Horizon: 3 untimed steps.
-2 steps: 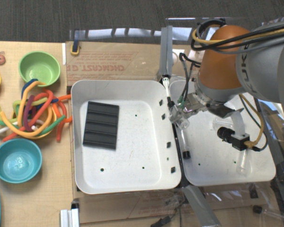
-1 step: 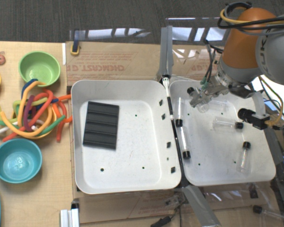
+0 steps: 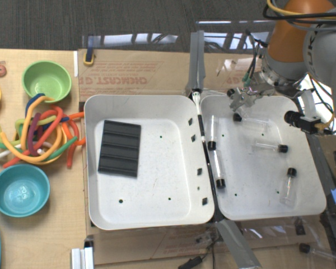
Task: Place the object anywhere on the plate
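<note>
Gripper [image 3: 242, 97]: over right bin's [image 3: 311, 206] far edge; grip state indeterminate. Clear vials [image 3: 270, 147] just beneath, possibly the object. Black ribbed plate [image 3: 120, 148] in left bin [image 3: 151, 217], well apart. Cardboard [image 3: 134, 72] beyond.

Count: two white bins [image 3: 95, 150]. One black ridged block [image 3: 120, 148] in left bin. Five clear black-capped tubes [image 3: 271, 147], right bin. Two bowls at 9 o'clock: green [image 3: 46, 81], teal [image 3: 20, 189].

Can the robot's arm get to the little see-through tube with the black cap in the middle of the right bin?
Probably yes. The gripper hovers over the right bin's far side, and the tube lies bare nearby with nothing stacked over it.
</note>
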### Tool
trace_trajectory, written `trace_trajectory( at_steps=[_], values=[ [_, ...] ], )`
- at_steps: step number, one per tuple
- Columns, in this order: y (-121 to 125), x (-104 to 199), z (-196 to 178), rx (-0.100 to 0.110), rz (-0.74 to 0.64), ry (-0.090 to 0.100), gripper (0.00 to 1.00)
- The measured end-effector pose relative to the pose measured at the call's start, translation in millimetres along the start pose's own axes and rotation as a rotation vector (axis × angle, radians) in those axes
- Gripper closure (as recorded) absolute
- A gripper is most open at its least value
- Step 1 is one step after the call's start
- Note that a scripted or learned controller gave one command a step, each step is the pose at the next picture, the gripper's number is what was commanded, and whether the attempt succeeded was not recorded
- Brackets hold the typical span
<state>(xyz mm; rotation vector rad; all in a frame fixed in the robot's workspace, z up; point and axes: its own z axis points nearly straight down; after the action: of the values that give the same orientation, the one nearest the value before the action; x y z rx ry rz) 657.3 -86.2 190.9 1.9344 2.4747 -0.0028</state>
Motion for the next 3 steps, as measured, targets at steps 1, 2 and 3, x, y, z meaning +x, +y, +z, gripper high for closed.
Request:
trace_trajectory(
  at_steps=[1,2,3],
  values=[
    [-55.7,51.7,-0.5,0.0,-0.175,0.001,1.0],
    [-19.1,21.3,0.1,-0.001,-0.283,-0.001,1.0],
    [-12.6,-56.8,33.0,-0.002,-0.331,-0.001,1.0]
  ],
)
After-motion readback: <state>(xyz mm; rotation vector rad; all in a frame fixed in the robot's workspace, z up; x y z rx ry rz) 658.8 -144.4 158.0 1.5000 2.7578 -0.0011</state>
